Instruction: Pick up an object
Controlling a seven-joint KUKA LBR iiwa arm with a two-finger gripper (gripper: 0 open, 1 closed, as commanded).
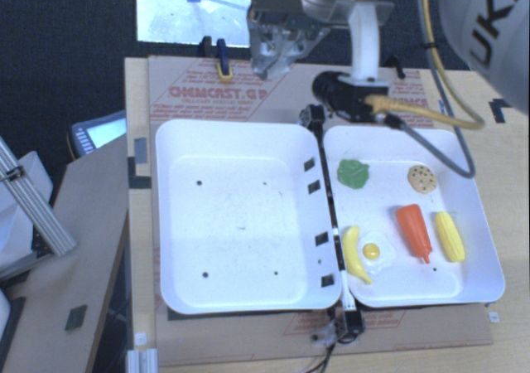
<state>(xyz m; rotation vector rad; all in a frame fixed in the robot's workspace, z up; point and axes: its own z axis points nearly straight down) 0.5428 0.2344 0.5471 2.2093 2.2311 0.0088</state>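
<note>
all six things lie in the right bin (480, 280), well below and to the right of the claw (269, 60), which hangs above the far edge of the bins. nearest it sits a green leafy piece (354, 173). further right, a round speckled cookie (422, 178). below those, an orange bottle (413, 230) beside a yellow corn cob (450, 235). farthest down, a banana (353, 254) touching a fried egg (373, 253).
</note>
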